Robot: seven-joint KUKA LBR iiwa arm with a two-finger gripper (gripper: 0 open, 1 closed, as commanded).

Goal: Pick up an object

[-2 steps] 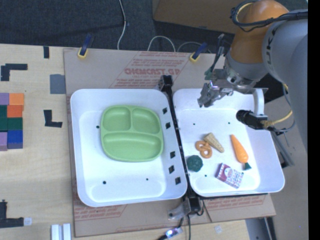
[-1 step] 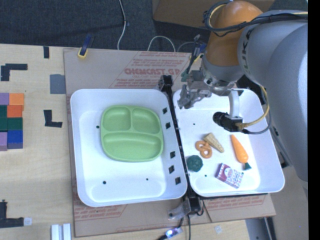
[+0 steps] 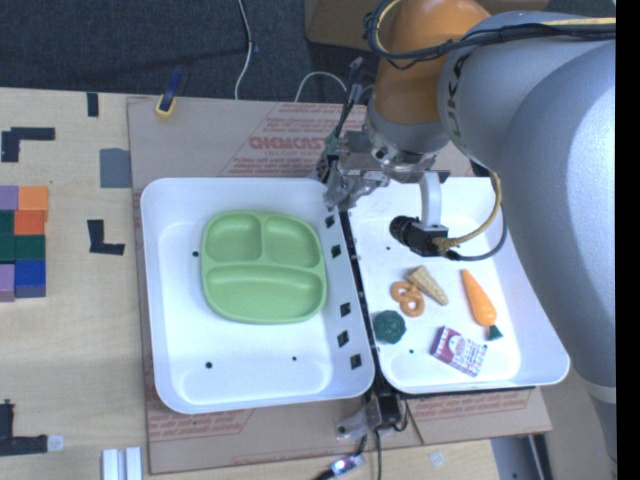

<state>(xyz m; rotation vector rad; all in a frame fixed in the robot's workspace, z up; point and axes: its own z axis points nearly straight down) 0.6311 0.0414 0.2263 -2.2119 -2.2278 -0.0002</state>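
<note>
Green plate point(image 3: 265, 266) left; carrot point(image 3: 479, 299), pretzel point(image 3: 407, 297) right.

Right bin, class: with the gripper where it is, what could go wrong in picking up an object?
1. The gripper sits at the divider between bins, far from the toys; descending here may strike the rim.
2. The pretzel and cone touch, so a grasp may catch both.
3. The carrot could roll.

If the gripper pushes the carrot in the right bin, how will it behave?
The carrot looks tapered and rounded, so it probably rolls or pivots. It seems smooth, perhaps slippery. It lies apart from the pretzel, so likely nothing stops it.
</note>
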